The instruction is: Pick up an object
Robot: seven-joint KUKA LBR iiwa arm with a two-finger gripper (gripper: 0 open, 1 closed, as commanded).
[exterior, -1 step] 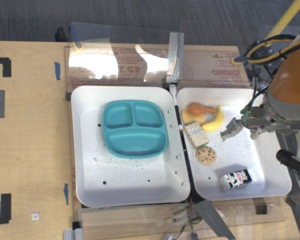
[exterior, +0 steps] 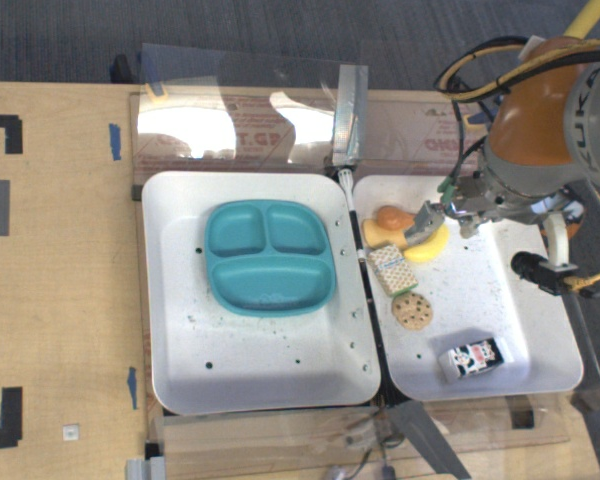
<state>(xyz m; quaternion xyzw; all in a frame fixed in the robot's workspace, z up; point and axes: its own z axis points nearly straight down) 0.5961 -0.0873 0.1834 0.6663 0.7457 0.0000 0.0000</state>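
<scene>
In the right bin (exterior: 540, 368) lie several items: an orange and yellow toy (exterior: 384, 223), a yellow banana-like piece (exterior: 428, 245), a patterned cracker packet (exterior: 391, 268), a round cookie (exterior: 412, 311) and a small black and white can (exterior: 474, 357) on its side. My gripper (exterior: 431, 218) hangs over the bin's upper part, its grey fingers (exterior: 423, 221) right above the yellow piece and beside the orange toy. Nothing is visibly held between them.
The left bin (exterior: 180, 368) holds a teal divided tray (exterior: 270, 256). A clear plastic wall (exterior: 240, 118) stands behind both bins. The arm with its orange band (exterior: 535, 118) and yellow cables covers the upper right.
</scene>
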